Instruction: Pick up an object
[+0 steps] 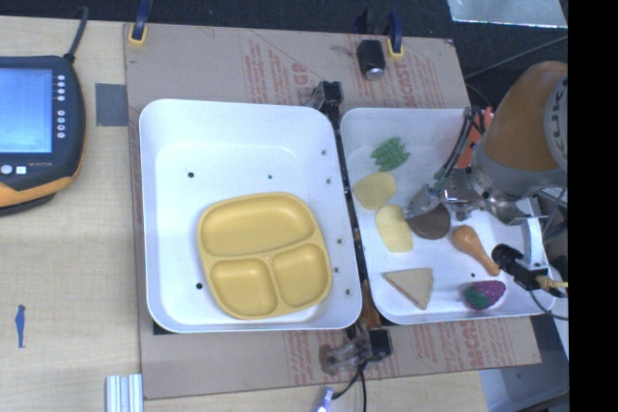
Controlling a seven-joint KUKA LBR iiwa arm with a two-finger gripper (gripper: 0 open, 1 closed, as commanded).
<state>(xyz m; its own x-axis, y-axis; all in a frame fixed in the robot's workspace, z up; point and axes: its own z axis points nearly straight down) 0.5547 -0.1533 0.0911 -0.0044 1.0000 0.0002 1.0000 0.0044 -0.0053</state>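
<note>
my jaws (422, 205) hang low in the right bin (365, 236); whether they are open or closed i cannot tell. a brown disc (432, 226) lies just beneath them, a pale yellow piece (393, 228) beside.

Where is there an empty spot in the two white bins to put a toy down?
The left bin has bare floor along its top, above the yellow divided tray, and a strip down its left wall. The right bin is crowded: green leafy piece, yellow pieces, tan wedge, purple piece and the gripper. A small bare corner sits at its bottom left.
</note>
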